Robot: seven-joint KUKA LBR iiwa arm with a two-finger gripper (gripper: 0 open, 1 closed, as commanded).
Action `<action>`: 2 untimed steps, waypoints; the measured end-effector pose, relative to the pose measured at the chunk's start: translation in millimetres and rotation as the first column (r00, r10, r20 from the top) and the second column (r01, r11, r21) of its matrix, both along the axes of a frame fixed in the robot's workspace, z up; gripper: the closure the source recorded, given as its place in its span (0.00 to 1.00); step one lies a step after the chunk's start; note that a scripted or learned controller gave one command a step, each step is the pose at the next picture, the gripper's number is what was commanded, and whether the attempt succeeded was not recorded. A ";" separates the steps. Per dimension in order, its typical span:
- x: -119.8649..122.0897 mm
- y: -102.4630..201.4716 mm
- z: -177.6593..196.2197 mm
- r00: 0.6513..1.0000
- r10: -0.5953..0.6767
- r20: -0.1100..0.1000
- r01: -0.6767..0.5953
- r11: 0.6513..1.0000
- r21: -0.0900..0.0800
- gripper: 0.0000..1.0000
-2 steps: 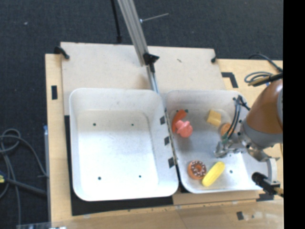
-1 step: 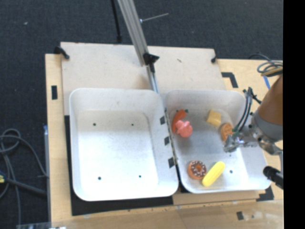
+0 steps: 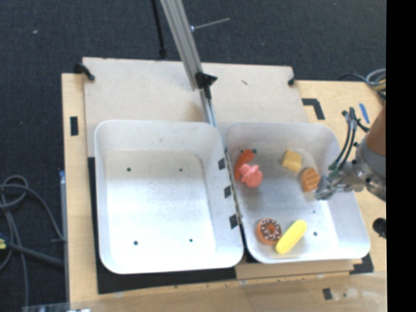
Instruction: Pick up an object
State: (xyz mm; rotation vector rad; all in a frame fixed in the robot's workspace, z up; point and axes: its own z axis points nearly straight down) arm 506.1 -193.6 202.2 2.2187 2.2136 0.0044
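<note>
Claw [image 3: 323,190] sits low in the right bin [image 3: 338,239], touching or just beside the orange waffle toy [image 3: 309,179]; finger state cannot be told. Yellow block [image 3: 292,160] above-left of waffle, pink toy [image 3: 247,171] further left, donut [image 3: 268,230] and yellow corn [image 3: 290,236] below-left.

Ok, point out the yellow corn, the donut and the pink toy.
yellow corn [image 3: 291,236], camera view, middle of its body.
donut [image 3: 268,231], camera view, its frosted ring.
pink toy [image 3: 249,174], camera view, its rounded head.

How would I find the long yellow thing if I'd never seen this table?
Look at the right white bin, then along its near edge. The long yellow thing lies there, touching a brown ring-shaped toy. It is the only long, bright yellow piece; the other yellow one is a pale, short block.
</note>
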 end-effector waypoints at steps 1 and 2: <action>2.1 -1.8 54.4 1.000 0.006 0.001 -0.006 1.000 0.000 1.00; 22.4 48.2 42.0 1.000 0.009 -0.007 -0.009 1.000 0.004 1.00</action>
